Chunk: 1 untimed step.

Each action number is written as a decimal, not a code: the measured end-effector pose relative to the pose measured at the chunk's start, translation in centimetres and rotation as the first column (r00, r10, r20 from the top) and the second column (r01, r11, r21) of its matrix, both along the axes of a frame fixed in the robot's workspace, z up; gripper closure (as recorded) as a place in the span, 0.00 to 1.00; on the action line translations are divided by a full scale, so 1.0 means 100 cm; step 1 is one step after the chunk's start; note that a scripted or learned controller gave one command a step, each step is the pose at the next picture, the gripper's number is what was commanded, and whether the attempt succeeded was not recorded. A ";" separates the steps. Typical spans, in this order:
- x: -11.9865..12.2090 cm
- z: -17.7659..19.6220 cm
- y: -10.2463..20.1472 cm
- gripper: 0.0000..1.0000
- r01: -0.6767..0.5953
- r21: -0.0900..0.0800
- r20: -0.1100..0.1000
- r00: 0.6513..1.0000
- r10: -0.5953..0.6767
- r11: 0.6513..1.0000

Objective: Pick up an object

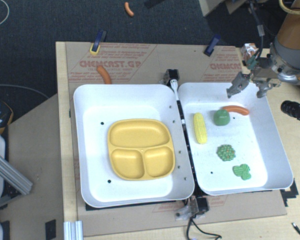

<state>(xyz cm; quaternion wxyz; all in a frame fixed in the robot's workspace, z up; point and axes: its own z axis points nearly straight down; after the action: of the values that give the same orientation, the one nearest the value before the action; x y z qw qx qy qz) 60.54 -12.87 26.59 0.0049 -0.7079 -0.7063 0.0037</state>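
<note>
My gripper (250, 87) hangs over the far edge of the right bin (270, 149), fingers spread, nothing between them. Right bin holds a corn cob (200, 128) at its left, a green ball (221, 117) touching an orange sausage (236, 110) at the far side, a broccoli floret (226, 152) mid-bin and a green lump (243, 171) nearest. Left bin (90, 134) holds a yellow divided plate (140, 149). Another sausage (104, 74) lies on the board behind the left bin, one more (129, 8) on the dark floor.
</note>
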 end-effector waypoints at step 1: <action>0.002 0.007 0.000 0.00 -0.002 -0.002 0.013 1.000 0.002 1.000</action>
<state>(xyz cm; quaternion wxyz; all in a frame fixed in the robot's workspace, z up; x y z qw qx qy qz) 60.74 -12.86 27.29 -0.0002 -0.7071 -0.7071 -0.0001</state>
